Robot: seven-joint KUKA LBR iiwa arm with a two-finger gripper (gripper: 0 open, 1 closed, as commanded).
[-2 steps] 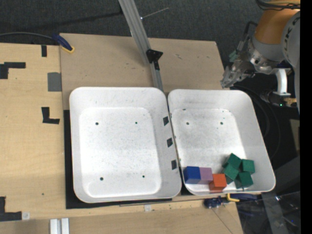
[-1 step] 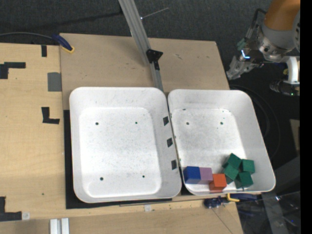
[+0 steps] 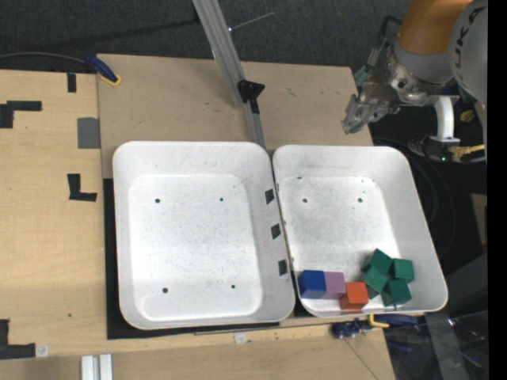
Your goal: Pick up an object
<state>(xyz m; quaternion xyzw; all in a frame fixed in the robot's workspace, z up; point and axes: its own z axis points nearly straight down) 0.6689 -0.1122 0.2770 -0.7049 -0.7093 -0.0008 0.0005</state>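
The things to pick from are a huddle of small blocks in the near right corner of the right-hand shallow white bin point(image 3: 412, 188): a blue cube point(image 3: 312, 283) nearest the divide between the bins, a pale purple cube point(image 3: 335, 283) touching it, an orange cube point(image 3: 356, 294) just beside that, and a bunch of dark green blocks point(image 3: 389, 276) piled against one another closest to the bin's right wall. They run in a short row along the bin's near wall, so the cluster's long axis lies across the bin, not along it.

The two-finger gripper point(image 3: 354, 118) hangs beyond the far edge of that same bin, over bare bench near the bin's far right corner, well apart from the blocks. Nothing sits between its fingers, and whether the jaws are apart or together I cannot tell from this angle.

The coming move turns on that offset: judged from here, the blocks lie the whole length of the bin nearer the camera than the gripper and much lower.

The left-hand white bin point(image 3: 119, 212) lies alongside.
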